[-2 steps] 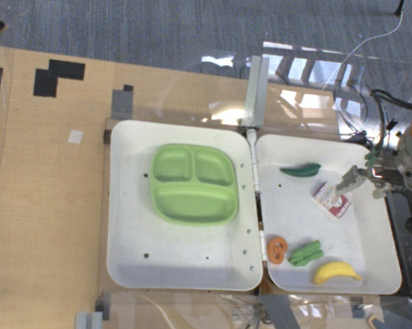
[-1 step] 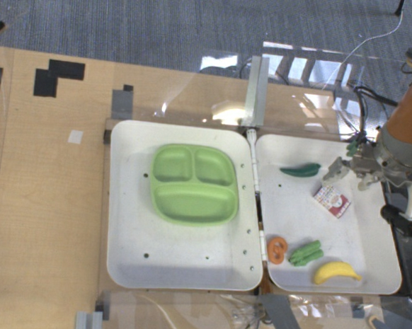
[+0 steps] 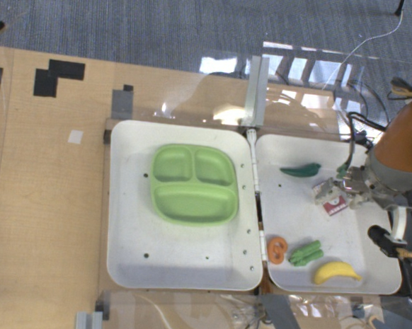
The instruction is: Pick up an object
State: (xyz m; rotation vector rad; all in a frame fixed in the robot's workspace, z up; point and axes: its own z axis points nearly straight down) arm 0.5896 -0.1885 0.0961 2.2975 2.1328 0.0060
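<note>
The light wooden surface (image 3: 39,204) carries two shallow white plastic bins side by side. The left bin (image 3: 124,253) holds a pale green three-compartment plastic tray (image 3: 194,183), lying flat, approx. centre and slightly toward the far wall. The right bin (image 3: 378,284) holds the loose items: a dark green pepper-shaped toy (image 3: 301,170) near the far wall; a small orange round slice-shaped piece (image 3: 277,249) near the front-left corner; a bright green ridged toy vegetable (image 3: 305,253) just beside it on the right; a yellow plastic banana (image 3: 336,273) near the front wall, close to the green piece. The grey arm with orange band (image 3: 405,144) enters from the right edge. Its tool (image 3: 338,194) sits low over the right bin's mid-right area, at a small red-and-white object (image 3: 335,206) — contact btwn. tool and object cannot be confirmed. Tool state: cannot tell. Pepper toy lies just left of the tool, apart from it.
</note>
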